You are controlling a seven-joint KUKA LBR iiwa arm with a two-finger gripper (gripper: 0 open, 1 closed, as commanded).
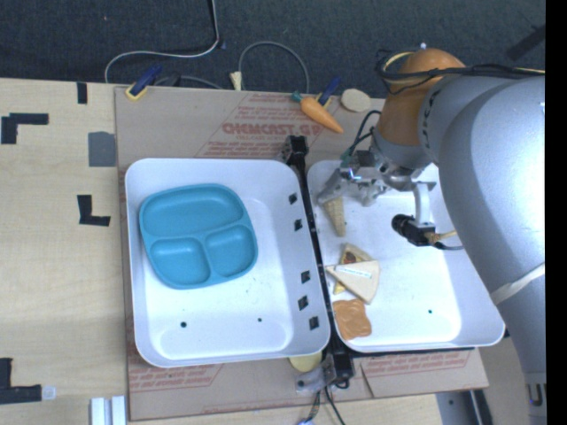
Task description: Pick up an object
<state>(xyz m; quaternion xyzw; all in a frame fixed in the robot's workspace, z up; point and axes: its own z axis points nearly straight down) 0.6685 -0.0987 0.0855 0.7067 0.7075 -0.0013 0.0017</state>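
Note:
My gripper (pixel 352 187) hangs over the far left corner of the right bin (pixel 443 326), open, with nothing between its fingers. A cream cone-shaped piece (pixel 336 216) lies just below the left finger (pixel 330 189), close to the bin's left wall. Nearer the front lie a sandwich wedge (pixel 357 276) and a brown toast-like piece (pixel 353 319). The grey arm with its orange band (pixel 416 69) reaches in from the right and hides the bin's far right part.
The left bin (pixel 275 326) holds a blue divided plate (pixel 198 235). A toy carrot (pixel 321 113) and a pale round piece (pixel 354 100) lie on the cardboard behind the bins. A black divider (pixel 306 237) runs between the bins. Cables lie at the back.

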